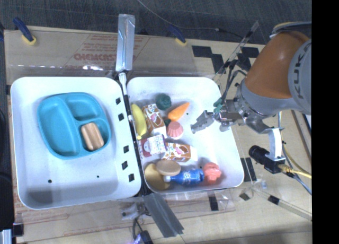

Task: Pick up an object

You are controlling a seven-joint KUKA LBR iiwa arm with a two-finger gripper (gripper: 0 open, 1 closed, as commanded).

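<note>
Left bin [26,147] is seated at the bench's left end; a blue divided plate [66,123] lies in its upper half, with a tan bread-like piece [92,136] resting in the plate's lower right compartment, likely left there as a drop spot or a distractor. Right bin [225,147] is butted against it, and the pickable objects are bunched along that bin's left wall and lower edge: a yellow banana [139,120] lies against the left wall, small cartons [159,142] just beside it, a dark green piece [163,101] and an orange carrot [178,111] toward the upper edge, a pink cupcake-like piece [175,129] between them, a blue bottle [188,176] and a pink piece [212,172] along the lower edge. The right half of the bin floor is left bare. The gripper [203,121] is seen over that bare part, near the right wall, apart from every object; nothing is held between the jaws, and how far they are parted cannot be told. The arm is reached in from the bench's right edge. Judgement: grasp not begun; the carrot and cupcake-like piece look nearest.
</note>
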